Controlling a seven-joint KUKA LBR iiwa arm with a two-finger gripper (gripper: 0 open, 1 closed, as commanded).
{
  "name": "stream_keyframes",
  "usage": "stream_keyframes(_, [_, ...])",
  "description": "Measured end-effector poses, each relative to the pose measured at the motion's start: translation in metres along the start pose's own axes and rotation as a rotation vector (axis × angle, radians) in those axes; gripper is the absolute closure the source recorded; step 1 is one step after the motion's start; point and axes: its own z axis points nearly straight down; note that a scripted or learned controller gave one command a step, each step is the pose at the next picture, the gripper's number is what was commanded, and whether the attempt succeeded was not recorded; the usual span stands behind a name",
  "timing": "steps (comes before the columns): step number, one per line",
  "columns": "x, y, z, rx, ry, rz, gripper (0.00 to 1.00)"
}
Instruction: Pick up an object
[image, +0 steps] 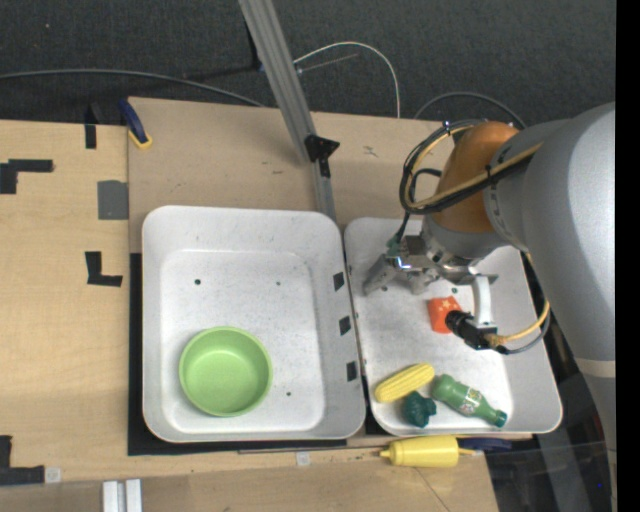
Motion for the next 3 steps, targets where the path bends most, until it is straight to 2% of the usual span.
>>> stream_keyframes(1, [0.001,0.0,-0.011,0.001,0.002,0.0,1.0])
stream_keyframes(3, [-0.001,-0.009,-0.109,-0.005,0.002,0.001,1.0])
